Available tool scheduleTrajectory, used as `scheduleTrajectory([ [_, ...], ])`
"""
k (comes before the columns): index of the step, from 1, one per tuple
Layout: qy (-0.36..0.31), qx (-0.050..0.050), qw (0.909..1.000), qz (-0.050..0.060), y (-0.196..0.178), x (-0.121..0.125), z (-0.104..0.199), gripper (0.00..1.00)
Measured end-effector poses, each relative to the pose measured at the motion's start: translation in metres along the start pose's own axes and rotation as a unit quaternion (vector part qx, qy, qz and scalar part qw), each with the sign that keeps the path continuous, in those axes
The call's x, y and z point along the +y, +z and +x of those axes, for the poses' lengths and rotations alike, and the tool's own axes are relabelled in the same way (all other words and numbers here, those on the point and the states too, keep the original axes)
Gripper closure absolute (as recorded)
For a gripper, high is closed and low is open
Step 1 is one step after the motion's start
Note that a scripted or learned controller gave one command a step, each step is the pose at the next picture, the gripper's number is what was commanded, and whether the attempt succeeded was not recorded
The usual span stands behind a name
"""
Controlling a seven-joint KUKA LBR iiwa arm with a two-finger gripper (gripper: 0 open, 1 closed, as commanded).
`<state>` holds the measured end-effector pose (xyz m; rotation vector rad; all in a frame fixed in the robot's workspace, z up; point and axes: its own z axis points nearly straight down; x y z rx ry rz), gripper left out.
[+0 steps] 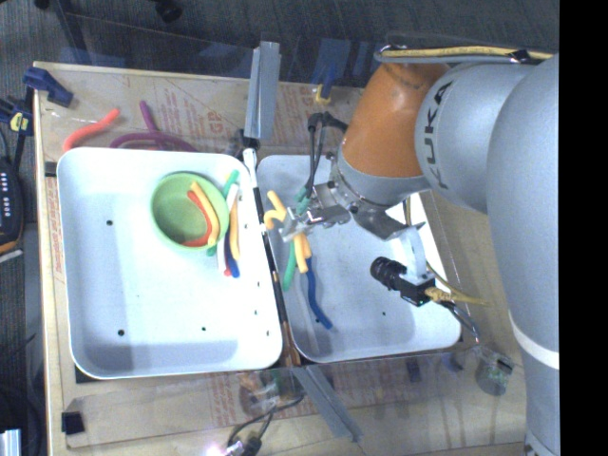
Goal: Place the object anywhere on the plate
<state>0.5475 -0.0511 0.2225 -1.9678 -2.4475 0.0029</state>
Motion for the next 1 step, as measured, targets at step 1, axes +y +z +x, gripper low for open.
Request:
scheduleTrajectory([
  [1, 0.000, 0.000, 1.0000, 0.000, -0.0001, 0.0000, -0.0001, 0.00],
])
